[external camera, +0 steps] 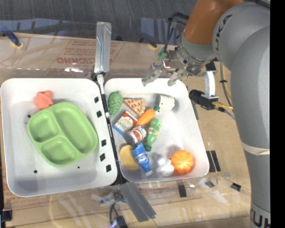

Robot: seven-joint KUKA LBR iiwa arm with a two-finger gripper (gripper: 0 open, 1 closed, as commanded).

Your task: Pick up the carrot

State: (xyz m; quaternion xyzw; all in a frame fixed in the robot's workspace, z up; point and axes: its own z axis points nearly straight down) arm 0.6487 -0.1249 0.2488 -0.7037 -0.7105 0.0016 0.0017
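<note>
The carrot point(146, 117) lies in the right bin point(192, 127), a bit toward the bin's far edge and near its middle. It is orange and long, and it lies at a slant: one end points to the far right corner, the other to the near left corner. A toast slice point(134, 104) touches it on the far side, and a small can point(137, 134) and a green bottle point(153, 131) crowd it on the near side.

The gripper point(162, 76) hangs over the bin's far edge with its fingers spread apart, holding nothing. The carrot sits nearer the front than the gripper and a little left.

The toys are packed tight, so there is little room. The left bin point(9, 127) holds a green plate point(61, 133).
</note>
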